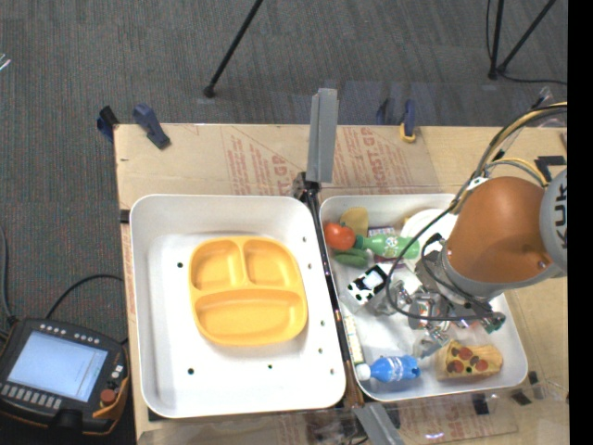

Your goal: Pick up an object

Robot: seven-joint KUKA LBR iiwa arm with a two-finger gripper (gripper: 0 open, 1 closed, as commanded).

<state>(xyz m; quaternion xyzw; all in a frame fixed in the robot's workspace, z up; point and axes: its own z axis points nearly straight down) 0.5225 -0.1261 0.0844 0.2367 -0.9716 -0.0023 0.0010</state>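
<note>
Gripper (428, 315) down in your right bin (515, 341).
You could not tell its state; pizza slice (469, 360) lay beside it.

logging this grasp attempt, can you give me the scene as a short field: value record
left bin: holds a yellow divided tray, lying flat
right bin: holds several small items
items at back: tomato, green bottle
items in middle: black and white cow toy
items at front: blue-capped bottle, pizza slice toy
arm: reaching in over the right bin
gripper: low in the right bin, between cow toy and pizza slice toy
object held: cannot tell
</note>
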